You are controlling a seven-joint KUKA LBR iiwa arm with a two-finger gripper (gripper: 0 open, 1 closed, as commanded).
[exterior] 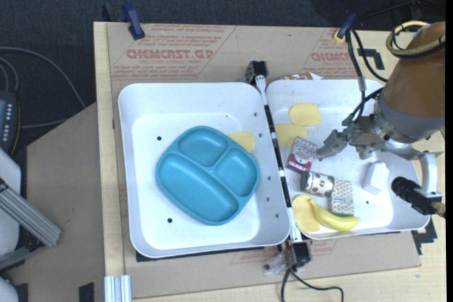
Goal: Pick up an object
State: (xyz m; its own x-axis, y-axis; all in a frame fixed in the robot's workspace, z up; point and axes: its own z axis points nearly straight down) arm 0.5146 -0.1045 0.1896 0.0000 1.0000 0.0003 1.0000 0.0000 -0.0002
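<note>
Bench (177,46): brown board, bearing two white bins side by side.
Left bin (141,117): holds a blue divided plate (207,175) lying flat, with a pale yellow piece (244,141) at the plate's upper right edge.
Right bin (382,216): crowded with small items; arm (417,95) reaching over from the right, low above the bin's middle.
Gripper (331,147): pointing left and slightly down in the view; cannot tell whether spread or closed, nothing visibly pinched.
Banana (333,219): near the bin's front edge, long axis running left to right, resting against a yellow disc (303,212).
Small can (320,184): lying on its side, just left of a patterned box (342,197), both below the gripper tip in the view.
Red-and-white packet (302,154): closest thing to the tip, just to its left and a little lower, long axis slanting down-left toward the bin divider.
Yellow pieces (304,114): up-left of the tip, near the back wall.
Key relation: likely target is the packet, lying just beside the tip on its left; judged to need a short move left and down.
</note>
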